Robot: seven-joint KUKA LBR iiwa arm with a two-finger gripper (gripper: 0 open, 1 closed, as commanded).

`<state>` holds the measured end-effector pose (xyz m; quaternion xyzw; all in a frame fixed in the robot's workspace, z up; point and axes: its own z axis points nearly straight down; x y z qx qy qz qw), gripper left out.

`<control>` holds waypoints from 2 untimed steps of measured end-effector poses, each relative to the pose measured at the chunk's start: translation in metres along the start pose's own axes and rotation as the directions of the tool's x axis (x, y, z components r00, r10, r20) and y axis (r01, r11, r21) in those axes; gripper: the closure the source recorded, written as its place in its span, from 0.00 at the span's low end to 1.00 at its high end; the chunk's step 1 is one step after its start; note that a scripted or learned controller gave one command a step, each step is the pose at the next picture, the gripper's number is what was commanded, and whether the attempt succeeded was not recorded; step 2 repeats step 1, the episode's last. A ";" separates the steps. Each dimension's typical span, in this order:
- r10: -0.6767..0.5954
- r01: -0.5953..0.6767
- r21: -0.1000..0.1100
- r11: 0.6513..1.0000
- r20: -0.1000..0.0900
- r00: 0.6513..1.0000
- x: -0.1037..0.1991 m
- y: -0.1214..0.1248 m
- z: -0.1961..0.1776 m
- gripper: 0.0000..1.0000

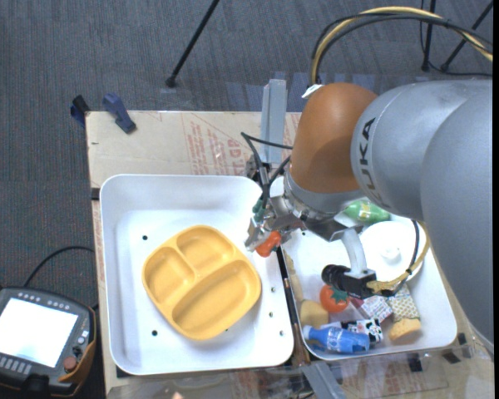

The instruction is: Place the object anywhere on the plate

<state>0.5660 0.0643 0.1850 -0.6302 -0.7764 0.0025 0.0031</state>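
Camera view has my gripper (264,238) hanging over the seam between the two bins, just past the right rim of the left bin (121,198). Between my fingers I see a small orange object (270,243), so my jaws are closed on it, though the piece is small and partly hidden by my own wrist, and I cannot say how firm the hold is.

The yellow plate (201,281) lies in the left bin, tilted on the diagonal, with three compartments and nothing in them. Its nearest edge is just beside and below my fingers. The right bin (445,318) keeps the rest of the toys, including a blue bottle (343,337) and a red piece (333,298).

I judge this the carry step: object lifted, not yet over the plate. Next I should shift left and a little toward the camera until I hang above a compartment, come down low, then let go.
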 end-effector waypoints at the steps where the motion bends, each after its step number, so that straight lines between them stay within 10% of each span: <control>1: 0.002 -0.002 -0.001 1.000 0.001 1.000 -0.001 0.000 -0.001 0.00; 2: 0.002 -0.002 -0.001 1.000 0.001 1.000 -0.001 0.000 -0.001 0.00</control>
